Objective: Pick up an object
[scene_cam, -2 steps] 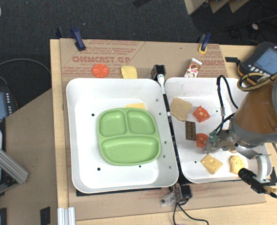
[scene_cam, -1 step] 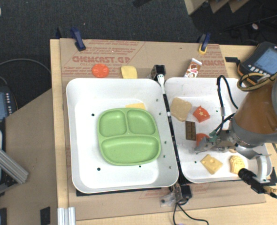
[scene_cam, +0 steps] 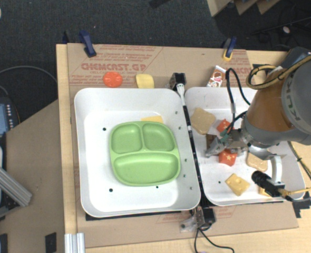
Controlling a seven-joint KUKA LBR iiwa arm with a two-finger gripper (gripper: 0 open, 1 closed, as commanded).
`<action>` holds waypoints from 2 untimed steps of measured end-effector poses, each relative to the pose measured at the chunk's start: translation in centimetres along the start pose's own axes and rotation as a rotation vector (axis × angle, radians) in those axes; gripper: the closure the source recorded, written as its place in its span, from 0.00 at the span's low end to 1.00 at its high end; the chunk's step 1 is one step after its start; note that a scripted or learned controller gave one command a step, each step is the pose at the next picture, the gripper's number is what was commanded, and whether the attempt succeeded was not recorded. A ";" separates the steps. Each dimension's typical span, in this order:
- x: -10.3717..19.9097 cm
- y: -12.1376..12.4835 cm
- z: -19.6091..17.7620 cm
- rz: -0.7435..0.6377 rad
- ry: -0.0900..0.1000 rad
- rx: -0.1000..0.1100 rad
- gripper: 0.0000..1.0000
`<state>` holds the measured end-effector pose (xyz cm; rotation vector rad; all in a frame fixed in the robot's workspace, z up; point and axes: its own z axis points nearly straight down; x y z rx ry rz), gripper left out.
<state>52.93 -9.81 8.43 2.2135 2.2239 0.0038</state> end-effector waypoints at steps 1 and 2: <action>-0.2 -0.2 -1.0 0.004 -0.001 0.001 1.00; 7.6 5.5 -10.7 -0.005 0.002 -0.010 1.00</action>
